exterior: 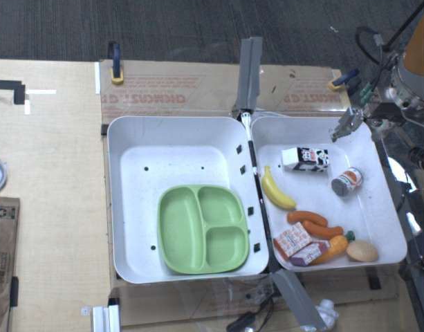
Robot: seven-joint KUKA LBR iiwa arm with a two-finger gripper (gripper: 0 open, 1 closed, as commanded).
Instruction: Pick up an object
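Two white bins sit side by side; the left bin (122, 185) holds a green divided plate (203, 228). The right bin (388, 213) holds a milk carton (305, 159), a small can (346, 181), a banana (276, 189), two sausages (315, 224), a carrot (331, 249), a snack packet (297, 244) and a potato (362, 251). The gripper (348, 124) hangs over the right bin's far right corner, grasping nothing; whether its jaws are released or clenched cannot be told.

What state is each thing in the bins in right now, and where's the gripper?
Gripper: over right bin's far rim, holding nothing visible.
Milk carton: lying on its side.
Can: tipped on its side.
Banana: lying flat.
Green tray: right way up in left bin.
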